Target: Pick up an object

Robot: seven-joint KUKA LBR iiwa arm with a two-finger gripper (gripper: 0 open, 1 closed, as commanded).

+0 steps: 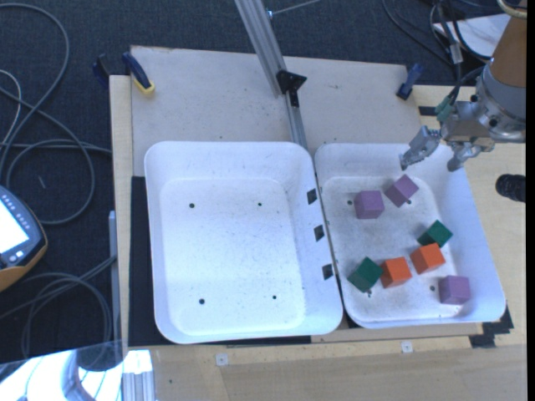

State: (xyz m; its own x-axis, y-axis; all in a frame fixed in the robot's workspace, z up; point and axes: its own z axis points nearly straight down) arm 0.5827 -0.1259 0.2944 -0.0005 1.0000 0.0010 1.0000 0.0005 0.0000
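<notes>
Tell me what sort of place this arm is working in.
Most likely a robotics lab test bench, not a home or a factory line. A wooden board clamped at its corners bears two white bins, loose cables trail over dark carpet, and small coloured blocks sit below the gripper.

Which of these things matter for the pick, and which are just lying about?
For the job:
claw, fingers spread
purple blocks
orange blocks
green blocks
right bin

Lying about:
left bin
blue clamps
floor cables
</notes>
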